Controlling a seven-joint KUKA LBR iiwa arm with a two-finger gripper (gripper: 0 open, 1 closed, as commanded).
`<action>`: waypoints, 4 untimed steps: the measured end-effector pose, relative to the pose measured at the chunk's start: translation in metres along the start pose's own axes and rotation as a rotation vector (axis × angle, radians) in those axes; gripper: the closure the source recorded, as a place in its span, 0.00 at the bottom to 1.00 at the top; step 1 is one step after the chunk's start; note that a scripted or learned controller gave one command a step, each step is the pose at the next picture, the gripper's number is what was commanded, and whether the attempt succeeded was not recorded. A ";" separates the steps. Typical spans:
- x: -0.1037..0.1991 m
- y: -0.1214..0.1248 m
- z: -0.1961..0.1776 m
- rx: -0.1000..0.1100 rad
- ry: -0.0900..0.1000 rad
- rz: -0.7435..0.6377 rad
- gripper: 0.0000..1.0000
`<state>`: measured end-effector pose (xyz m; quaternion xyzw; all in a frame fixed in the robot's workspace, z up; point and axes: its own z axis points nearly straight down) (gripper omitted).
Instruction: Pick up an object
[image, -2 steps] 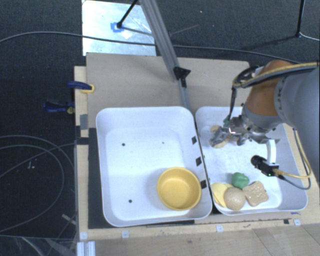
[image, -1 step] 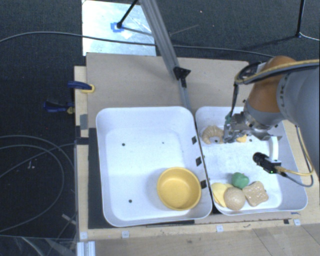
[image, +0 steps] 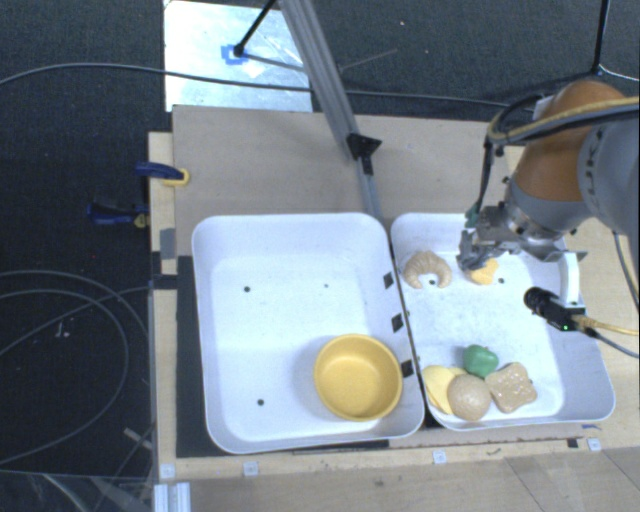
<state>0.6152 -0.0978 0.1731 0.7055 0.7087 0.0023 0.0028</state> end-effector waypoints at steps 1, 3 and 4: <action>0.000 0.002 -0.054 0.000 0.000 -0.001 1.00; 0.049 0.000 -0.025 0.006 0.002 -0.005 1.00; 0.111 0.004 -0.039 0.004 0.004 -0.007 1.00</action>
